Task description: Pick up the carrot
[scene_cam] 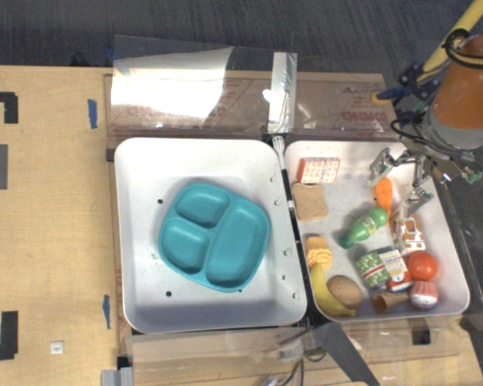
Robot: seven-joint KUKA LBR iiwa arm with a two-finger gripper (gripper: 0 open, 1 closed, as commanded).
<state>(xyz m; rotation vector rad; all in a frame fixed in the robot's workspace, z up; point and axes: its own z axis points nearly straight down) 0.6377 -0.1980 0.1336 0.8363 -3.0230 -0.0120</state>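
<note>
The carrot (383,194) is a short orange piece lying in the upper right part of the right bin (455,240). My gripper (401,180) hangs just above it, at the end of the arm with the orange band (463,95). Its metal fingers (379,165) are spread apart, one up and left of the carrot and the other to its right. The gripper is open and the carrot rests on the bin floor, not held.
Packed around the carrot are a green vegetable (364,227), a small packet (409,232), a can (382,268), a tomato (423,265), a banana (326,296), a bread slice (310,202) and a red-and-white box (318,170). The left bin (137,175) holds a teal divided plate (216,236).
</note>
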